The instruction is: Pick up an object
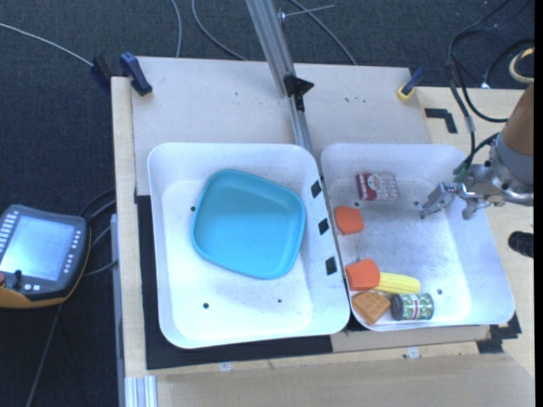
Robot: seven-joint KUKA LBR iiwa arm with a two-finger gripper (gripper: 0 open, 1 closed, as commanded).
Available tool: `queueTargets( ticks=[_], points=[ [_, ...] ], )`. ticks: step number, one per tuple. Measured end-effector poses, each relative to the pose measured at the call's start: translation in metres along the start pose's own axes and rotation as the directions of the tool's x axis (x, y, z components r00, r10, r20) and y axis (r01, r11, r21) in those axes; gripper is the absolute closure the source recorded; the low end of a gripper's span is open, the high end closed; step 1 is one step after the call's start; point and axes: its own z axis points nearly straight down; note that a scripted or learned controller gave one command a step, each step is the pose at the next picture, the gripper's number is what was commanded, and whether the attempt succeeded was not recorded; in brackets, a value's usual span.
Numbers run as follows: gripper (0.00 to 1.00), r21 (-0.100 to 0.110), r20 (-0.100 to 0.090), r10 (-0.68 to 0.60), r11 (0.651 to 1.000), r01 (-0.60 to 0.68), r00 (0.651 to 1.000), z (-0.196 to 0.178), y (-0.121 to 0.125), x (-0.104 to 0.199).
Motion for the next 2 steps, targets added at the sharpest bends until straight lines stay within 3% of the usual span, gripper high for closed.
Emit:
queueTargets(
  ticks=[1,2],
  points=[
    [0.00,-0.001,0.000,0.000,1.000,0.000,1.000,0.042,-0.003,0.001],
    [1.00,-0.007,0.002,0.000,1.000,0.000,1.000,0.029,-0.001,0.001]
  ],
)
